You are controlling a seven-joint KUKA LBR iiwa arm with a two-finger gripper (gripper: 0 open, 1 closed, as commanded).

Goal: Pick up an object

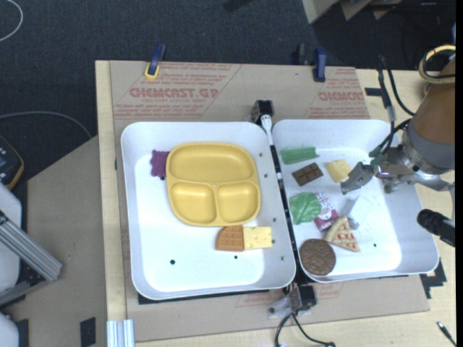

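We judge the approach step to be in hand: the pincer [352, 181] hangs over the right bin [405, 262], and we cannot tell how it is set, nor see anything caught in it. No object is lifted yet. The candidates lie in the right bin: a yellow block [338, 169] just beside the pincer, a chocolate bar [307, 173], a green strip [299, 154], a lettuce leaf [304, 207], a waffle wedge [342, 235] and a brown cookie [317, 256]. The next move calls for choosing one piece, centring over it and descending straight. The pieces sit close together, so we expect neighbours to crowd any grasp. In the left bin [145, 266] lie a yellow divided plate [214, 182], a purple piece [159, 163] touching its edge, a cracker [231, 238] and a cheese square [258, 237], well apart from the pincer. Clamps [153, 63] hold the board on the desk [108, 215].
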